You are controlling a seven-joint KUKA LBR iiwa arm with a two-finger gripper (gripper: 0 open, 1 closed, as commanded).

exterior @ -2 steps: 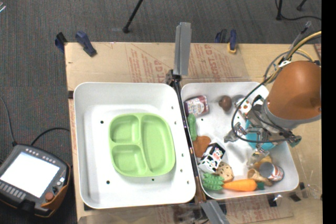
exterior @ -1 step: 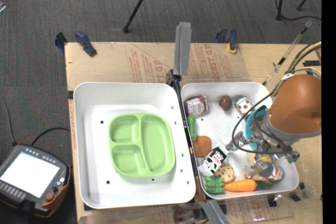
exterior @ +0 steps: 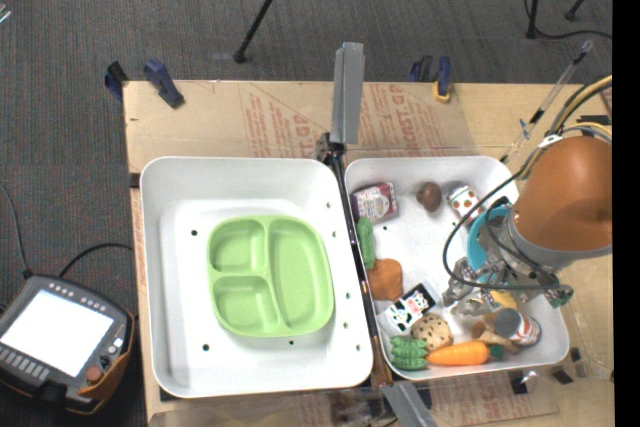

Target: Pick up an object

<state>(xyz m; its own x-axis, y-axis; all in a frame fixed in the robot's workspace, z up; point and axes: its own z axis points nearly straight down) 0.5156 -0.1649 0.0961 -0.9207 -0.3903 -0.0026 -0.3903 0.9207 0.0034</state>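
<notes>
My arm's orange band (exterior: 570,195) looms closest, gripper (exterior: 490,300) low in the right bin (exterior: 480,170); its grip I can't tell. Beside it lies the carrot (exterior: 462,353), light, stiff, slippery; I'd pinch mid-length.

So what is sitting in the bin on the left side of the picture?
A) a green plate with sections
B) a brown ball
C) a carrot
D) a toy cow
A: the green plate with sections lies alone in the left bin, while the carrot lies in the right bin.
</notes>
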